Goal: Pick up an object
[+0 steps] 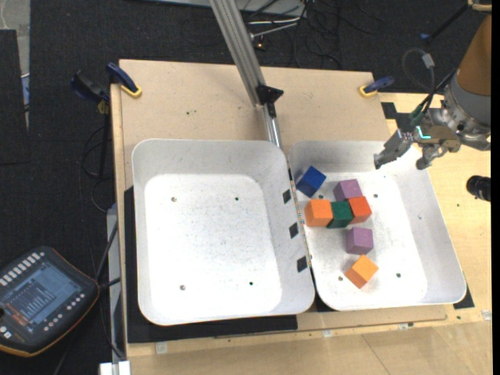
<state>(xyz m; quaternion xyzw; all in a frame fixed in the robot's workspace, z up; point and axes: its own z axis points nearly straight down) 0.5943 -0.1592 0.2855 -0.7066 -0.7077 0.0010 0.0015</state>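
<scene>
Gripper (407, 153), fingers spread and holding nothing, hovers upper right; best aim for the lone orange block (362, 271), clear of the cluster.

The arm (478, 69) reaches in from the right, fingers (388, 156) spread apart, holding nothing.

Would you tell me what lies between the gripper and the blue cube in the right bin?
In the camera view, only bare white bin floor lies between the gripper and the blue cube.
</scene>
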